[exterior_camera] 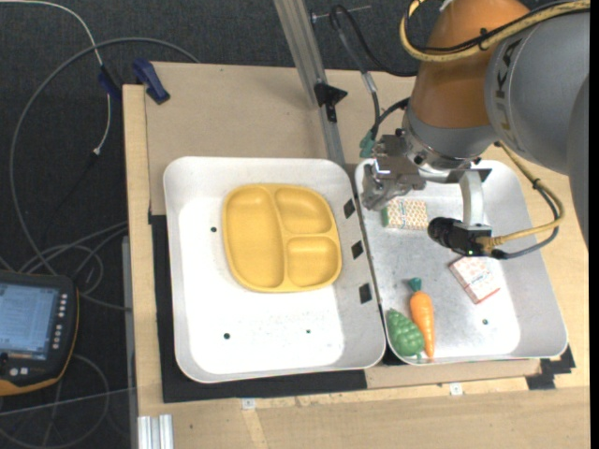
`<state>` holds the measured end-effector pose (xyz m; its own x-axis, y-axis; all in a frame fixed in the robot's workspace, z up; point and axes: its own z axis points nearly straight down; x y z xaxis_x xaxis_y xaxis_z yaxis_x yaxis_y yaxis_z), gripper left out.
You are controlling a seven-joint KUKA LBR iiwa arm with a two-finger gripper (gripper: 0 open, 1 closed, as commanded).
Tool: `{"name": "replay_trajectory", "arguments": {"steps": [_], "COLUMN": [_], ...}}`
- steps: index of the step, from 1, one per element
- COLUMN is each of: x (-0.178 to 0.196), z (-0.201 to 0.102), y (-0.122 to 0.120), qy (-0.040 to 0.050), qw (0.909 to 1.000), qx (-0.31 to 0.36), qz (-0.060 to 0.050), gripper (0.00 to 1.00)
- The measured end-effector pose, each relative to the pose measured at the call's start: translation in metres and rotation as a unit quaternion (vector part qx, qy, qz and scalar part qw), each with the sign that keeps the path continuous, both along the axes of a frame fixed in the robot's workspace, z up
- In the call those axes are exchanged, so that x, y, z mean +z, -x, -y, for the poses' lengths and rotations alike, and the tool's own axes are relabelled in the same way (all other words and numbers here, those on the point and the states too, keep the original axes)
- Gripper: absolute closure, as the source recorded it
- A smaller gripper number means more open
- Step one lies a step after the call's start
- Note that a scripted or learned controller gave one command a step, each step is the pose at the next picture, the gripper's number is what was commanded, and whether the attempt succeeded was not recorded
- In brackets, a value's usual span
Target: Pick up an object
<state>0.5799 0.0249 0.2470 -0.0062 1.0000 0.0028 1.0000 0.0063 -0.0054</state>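
In the right bin (524,335) lie a speckled white packet (406,214), a small white and red box (474,278), an orange carrot (423,317) and a green bumpy toy (403,334). The carrot and the green toy rest side by side near the bin's front left corner. My gripper (382,187) hangs low over the bin's back left part, right beside the packet's upper left edge. The grey arm and its orange band (463,59) rise above it and hide the bin's back wall.
The left bin (187,251) holds a yellow divided plate (281,236). A black part with a cable (456,235) sticks out from the wrist over the right bin's middle. A metal post (304,54) stands behind the bins.
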Motion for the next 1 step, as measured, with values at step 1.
{"name": "replay_trajectory", "arguments": {"steps": [1], "x": [-0.0129], "z": [-0.0453], "y": [-0.0135], "qy": [0.0006], "qw": [1.0], "qx": [0.0], "qz": [0.003], "gripper": [1.0]}}
